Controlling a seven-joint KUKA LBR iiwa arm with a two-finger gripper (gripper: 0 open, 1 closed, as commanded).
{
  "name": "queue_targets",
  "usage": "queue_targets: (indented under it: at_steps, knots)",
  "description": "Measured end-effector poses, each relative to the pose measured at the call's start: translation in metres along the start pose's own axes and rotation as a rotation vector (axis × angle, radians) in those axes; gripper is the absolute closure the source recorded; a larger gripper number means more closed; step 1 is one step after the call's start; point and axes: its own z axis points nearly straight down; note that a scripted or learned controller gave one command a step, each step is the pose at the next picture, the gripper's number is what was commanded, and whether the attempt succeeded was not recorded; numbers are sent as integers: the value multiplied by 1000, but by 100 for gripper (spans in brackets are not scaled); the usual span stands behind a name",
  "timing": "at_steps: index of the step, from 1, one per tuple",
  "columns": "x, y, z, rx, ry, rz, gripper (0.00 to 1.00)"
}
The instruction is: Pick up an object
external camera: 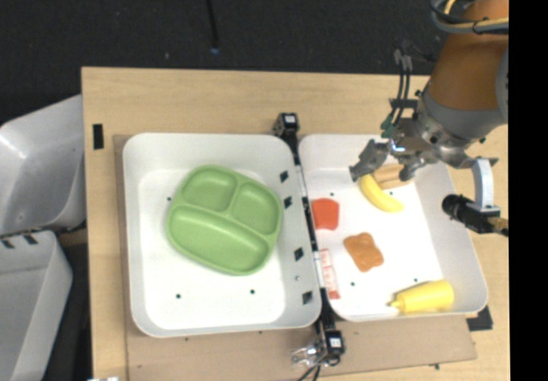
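The arm's gripper [390, 167] hung over the back part of the right bin [454, 272]. Its two fingers were spread apart, one on each side, and nothing was between them. A small tan piece [388, 175] lay right under them; I could not tell what it was.

A banana [379, 193] lay just in front of the gripper, very close to the fingers. A red block [325, 213] sat near the bin's left wall. An orange bumpy thing [365, 251] lay in the middle, a little in front of the red block. A yellow bottle [423, 296] lay on its side near the front edge, well apart from the gripper.

The left bin [145, 294] held a green plate [224, 218] with three parts. The plate was tilted across the middle, with white floor showing all around it.

A strip with some red on it [329, 272] lay along the wall between the bins. It was too small to read.

The right bin had bare floor on its right side and at the back left corner. The banana, the red block and the orange thing each had room around them.
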Motion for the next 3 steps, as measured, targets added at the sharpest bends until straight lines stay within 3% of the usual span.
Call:
queue_targets:
  at_steps: [2,3]
  knots:
    - [-8,-1,126,6,-2,5,0]
    - [-8,1,162,-3,3,5,0]
